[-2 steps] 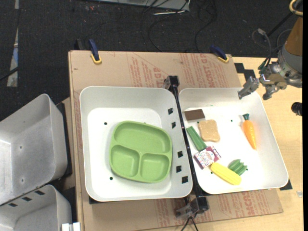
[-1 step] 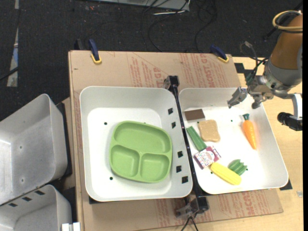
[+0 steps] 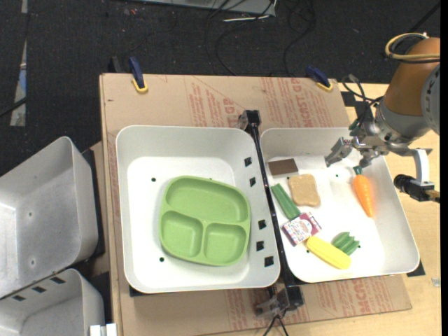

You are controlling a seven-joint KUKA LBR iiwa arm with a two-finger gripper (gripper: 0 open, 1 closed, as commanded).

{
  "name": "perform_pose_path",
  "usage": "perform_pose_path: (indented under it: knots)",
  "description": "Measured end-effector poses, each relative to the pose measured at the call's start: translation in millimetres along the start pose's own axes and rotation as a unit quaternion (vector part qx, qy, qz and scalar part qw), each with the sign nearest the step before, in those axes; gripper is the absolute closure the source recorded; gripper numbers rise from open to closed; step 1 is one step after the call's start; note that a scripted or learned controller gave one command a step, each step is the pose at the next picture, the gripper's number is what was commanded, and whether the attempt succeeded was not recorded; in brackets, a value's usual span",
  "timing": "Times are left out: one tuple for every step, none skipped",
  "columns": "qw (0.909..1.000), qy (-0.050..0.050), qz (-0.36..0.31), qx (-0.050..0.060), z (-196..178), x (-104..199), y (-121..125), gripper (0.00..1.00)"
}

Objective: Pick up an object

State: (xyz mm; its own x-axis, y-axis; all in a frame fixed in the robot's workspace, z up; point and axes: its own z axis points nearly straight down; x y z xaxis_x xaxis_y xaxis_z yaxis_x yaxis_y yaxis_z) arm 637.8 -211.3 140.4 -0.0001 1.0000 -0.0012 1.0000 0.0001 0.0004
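Orange toy carrot (image 3: 364,194) lies at six o'clock from my gripper (image 3: 348,156), whose fingers are spread with nothing between; cardboard lettering stays unreadable.

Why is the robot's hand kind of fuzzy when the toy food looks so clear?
In the camera view, the gripper is soft and smeared at its tips, likely motion blur; the carrot, the yellow corn and the green plate look sharp. The light is even and soft, with only faint shadows along the white bin walls and no strong glare.
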Motion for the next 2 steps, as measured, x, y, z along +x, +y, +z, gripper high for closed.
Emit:
perform_pose_path:
  knots:
    - [1.0000,0.001,-0.001,0.000,50,1,1,0.00]
    - [1.0000,0.000,-0.002,-0.001,37,1,2,1.00]
